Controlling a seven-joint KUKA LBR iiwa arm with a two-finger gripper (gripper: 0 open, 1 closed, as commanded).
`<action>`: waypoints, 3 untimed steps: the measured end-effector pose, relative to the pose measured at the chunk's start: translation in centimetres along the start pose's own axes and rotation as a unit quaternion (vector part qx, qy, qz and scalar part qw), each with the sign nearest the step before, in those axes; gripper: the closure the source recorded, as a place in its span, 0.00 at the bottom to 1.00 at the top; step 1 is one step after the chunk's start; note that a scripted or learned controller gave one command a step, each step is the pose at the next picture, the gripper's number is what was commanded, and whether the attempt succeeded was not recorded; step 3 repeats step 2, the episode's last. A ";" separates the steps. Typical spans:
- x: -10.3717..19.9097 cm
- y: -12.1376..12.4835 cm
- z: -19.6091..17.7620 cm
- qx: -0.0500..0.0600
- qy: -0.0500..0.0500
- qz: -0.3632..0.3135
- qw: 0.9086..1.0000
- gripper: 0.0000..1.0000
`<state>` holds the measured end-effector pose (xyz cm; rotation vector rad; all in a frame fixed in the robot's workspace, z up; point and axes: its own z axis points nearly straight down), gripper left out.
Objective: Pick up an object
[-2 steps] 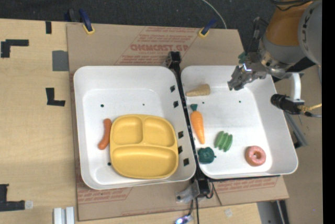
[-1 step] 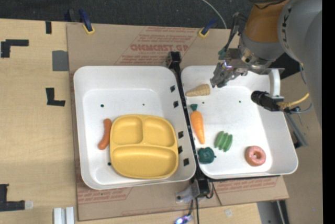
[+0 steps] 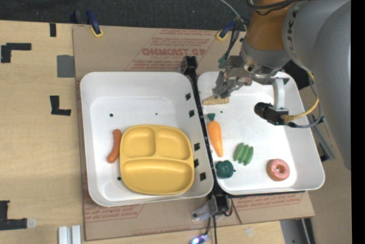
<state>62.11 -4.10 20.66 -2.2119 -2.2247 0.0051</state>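
Beneath the jaws (image 3: pixel 223 90), we see a tan wedge (image 3: pixel 215 101) at their tips; whether they grip it we cannot tell. Nearer us lie carrot (image 3: pixel 215 137), peas (image 3: pixel 243 154) and doughnut (image 3: pixel 279 169), presumably scattered as alternative targets.

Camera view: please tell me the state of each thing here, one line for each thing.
Gripper: low at the right bin's left wall, a flat tan piece just under it.
Carrot: lying flat in the right bin.
Green pods: lying flat.
Dark green piece: resting by the front left corner.
Pink donut: lying flat.
Yellow tray: right way up in the left bin.
Sausage: lying beside the tray.
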 end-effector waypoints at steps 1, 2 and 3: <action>4.8 -0.2 -1.1 0.000 0.000 0.000 1.000 1.00; 10.2 -1.4 -2.0 0.000 0.000 -0.001 1.000 1.00; 10.2 -1.4 -2.0 0.000 0.000 -0.001 1.000 1.00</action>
